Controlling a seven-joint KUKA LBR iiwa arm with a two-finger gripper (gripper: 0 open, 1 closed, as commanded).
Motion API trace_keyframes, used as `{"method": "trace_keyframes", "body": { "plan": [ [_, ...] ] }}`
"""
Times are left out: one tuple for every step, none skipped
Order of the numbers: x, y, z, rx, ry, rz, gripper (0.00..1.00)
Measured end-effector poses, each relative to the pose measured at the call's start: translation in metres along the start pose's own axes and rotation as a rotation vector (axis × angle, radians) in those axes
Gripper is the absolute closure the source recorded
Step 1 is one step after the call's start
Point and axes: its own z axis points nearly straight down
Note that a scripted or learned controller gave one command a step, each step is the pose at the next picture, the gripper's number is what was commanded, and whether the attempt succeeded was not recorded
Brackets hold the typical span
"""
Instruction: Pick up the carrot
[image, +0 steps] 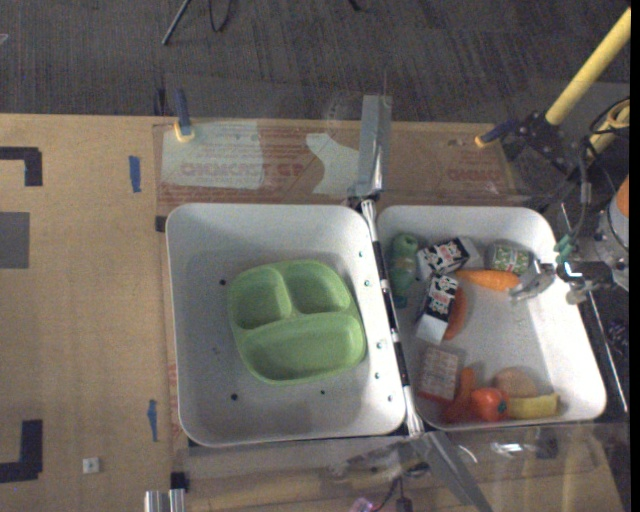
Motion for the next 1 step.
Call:
{"method": "trace_keyframes", "body": {
  "plan": [
    [-0.0152,0.02,0.1117,0.0,0.0,0.036,0.0]
  ]
}}
